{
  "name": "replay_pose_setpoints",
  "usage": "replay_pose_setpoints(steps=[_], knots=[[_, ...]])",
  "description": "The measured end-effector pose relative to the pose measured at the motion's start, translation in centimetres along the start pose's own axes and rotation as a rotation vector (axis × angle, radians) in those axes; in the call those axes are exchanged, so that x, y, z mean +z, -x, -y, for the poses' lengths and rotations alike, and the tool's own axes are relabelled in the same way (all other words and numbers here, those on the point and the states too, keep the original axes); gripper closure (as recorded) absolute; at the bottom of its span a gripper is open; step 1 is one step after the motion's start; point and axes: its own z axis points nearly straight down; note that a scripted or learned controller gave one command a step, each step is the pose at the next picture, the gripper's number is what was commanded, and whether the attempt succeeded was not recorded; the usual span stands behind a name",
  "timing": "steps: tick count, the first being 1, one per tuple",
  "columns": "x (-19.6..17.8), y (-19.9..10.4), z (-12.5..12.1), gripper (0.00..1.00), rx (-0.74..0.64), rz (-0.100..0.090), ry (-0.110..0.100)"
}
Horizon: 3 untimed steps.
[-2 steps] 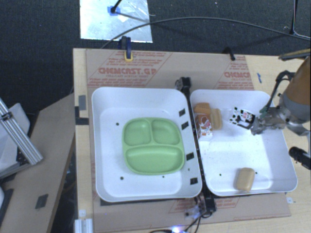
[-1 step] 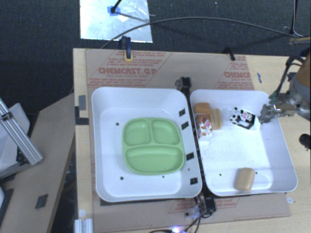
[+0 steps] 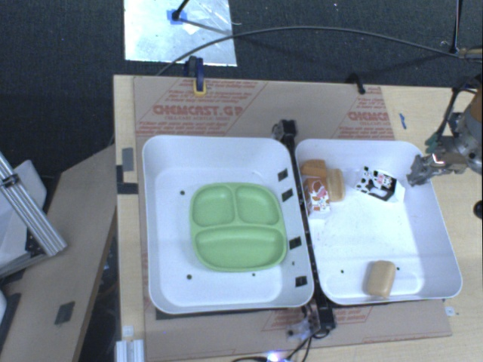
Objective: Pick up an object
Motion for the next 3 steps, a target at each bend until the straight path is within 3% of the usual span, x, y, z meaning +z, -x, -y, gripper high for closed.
replay_pose_setpoints(steps=[2, 3], knots=[[-1.3, -10.8, -1.7, 1.0, -0.004, -0.002, -0.002], [0.1, -15.6, -1.7, 1.0, -0.003, -0.002, -0.003]])
